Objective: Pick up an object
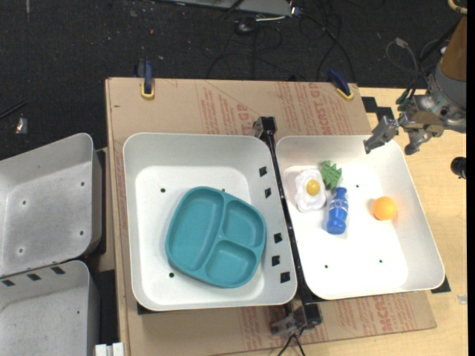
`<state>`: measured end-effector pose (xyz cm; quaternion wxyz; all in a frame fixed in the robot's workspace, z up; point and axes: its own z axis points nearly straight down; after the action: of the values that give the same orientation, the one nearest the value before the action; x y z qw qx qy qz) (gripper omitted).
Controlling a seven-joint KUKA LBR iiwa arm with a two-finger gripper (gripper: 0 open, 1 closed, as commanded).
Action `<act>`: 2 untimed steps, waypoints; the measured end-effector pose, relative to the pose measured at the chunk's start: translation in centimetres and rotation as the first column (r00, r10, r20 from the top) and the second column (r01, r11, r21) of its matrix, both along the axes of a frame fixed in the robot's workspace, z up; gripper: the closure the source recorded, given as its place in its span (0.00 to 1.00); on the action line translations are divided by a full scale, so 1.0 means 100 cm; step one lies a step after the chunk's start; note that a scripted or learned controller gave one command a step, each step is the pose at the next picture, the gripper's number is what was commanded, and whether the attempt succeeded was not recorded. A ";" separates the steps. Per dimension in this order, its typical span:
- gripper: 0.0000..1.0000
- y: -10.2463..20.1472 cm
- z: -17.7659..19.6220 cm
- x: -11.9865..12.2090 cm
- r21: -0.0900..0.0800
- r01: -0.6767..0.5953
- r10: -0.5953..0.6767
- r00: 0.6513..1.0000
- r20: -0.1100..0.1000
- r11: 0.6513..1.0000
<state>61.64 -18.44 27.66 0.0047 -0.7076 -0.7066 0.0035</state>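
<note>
The claw (395, 136) hangs over the right bin's (415, 262) far right corner, fingers spread and holding nothing. The nearest pickable thing is the orange ball (384, 208), lying toward six o'clock from it, well apart. The blue bottle (337, 211) stands off toward seven o'clock, its long axis running twelve to six, with the egg (310, 189) and green piece (330, 173) beside it.

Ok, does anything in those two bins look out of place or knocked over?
Only slightly: the blue bottle lies on its side in the right bin, touching the fried egg. The teal plate sits askew in the left bin.
</note>
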 end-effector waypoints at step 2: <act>0.00 -0.003 -0.050 -0.007 -0.001 0.000 0.000 1.000 0.006 1.000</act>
<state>60.92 -18.77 22.69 0.0020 -0.7076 -0.7066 0.0017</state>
